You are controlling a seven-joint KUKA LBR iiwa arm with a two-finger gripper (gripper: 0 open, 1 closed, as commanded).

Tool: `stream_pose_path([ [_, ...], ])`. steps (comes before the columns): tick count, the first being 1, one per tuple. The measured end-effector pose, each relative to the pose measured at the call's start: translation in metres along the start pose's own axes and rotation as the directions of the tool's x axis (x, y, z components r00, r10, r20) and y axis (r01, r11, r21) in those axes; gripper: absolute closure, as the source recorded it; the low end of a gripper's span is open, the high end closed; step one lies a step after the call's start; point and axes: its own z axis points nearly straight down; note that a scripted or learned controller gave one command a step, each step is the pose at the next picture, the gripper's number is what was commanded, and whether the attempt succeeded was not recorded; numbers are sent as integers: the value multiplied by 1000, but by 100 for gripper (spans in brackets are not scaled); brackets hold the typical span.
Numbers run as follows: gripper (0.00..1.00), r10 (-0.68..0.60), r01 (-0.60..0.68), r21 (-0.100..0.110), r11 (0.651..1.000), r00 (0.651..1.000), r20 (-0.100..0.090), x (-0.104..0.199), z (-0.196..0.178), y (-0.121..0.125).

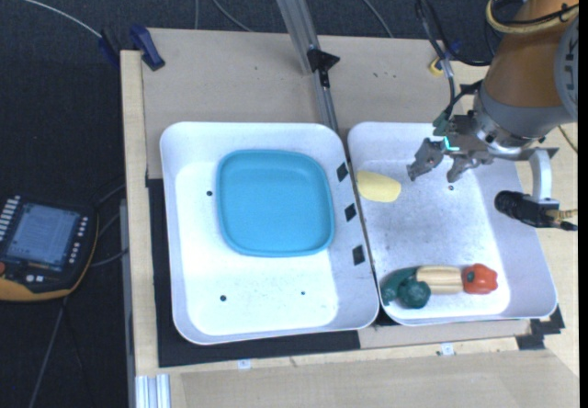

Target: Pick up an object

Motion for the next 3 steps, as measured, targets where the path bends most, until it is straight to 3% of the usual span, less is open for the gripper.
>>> stream_pose_path([
  [1, 0, 0, 0, 0, 1000, 1000, 0, 0, 0, 0],
  [3, 0, 0, 0, 5, 1000, 1000, 0, -4, 108, 6],
])
